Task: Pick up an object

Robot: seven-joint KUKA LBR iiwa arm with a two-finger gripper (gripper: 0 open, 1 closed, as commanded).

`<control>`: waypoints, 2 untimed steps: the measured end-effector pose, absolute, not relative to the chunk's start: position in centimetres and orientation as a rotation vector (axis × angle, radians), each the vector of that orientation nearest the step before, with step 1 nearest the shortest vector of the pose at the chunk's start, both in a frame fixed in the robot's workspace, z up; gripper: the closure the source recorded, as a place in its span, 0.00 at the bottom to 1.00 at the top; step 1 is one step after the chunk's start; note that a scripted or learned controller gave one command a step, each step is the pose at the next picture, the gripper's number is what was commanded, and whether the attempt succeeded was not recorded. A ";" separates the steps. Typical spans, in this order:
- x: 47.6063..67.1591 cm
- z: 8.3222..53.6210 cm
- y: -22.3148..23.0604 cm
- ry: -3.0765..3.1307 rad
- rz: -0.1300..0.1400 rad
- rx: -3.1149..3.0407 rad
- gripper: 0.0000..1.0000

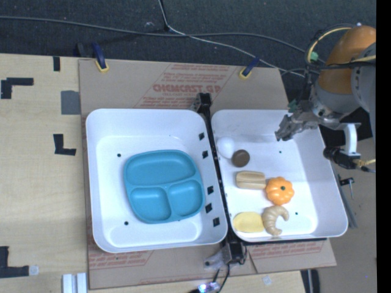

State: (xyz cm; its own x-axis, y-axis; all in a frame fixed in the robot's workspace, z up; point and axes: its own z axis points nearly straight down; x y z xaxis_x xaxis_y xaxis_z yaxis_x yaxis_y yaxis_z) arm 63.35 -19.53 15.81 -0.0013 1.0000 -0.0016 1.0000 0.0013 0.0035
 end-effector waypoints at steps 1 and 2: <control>63.5 20.9 -19.5 2.221 0.003 2.217 1.00; 63.7 22.0 -13.5 2.229 0.002 2.215 1.00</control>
State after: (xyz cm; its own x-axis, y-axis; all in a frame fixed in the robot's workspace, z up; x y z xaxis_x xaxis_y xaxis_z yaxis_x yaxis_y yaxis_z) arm 63.73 -13.49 22.00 -0.0063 1.0000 0.0011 1.0000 0.0063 0.0004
